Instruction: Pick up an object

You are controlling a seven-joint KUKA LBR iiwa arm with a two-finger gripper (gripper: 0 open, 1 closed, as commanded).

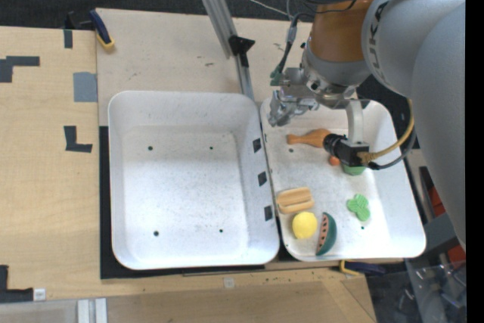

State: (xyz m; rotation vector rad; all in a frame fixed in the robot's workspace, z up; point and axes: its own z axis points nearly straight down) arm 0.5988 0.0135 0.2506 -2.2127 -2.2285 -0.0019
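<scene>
My gripper [284, 110] hangs over the far left corner of the right bin [393, 234], close to the wall shared with the left bin. A tan drumstick-shaped toy [308, 138] lies just to the near right of the gripper, apart from it. Nearer the front lie a hot-dog bun [295, 200], a yellow lemon [304, 225], a watermelon slice [326, 234] and a small green leafy piece [358, 206]. A green and orange item [349, 167] is partly hidden below the wrist.
The left bin [121, 163] sits beside the right one, their rims touching. A slanted metal rail [215, 4] comes down to the bins' far junction. A blue and yellow clamp [101, 29] lies on the bench at the far left.
</scene>
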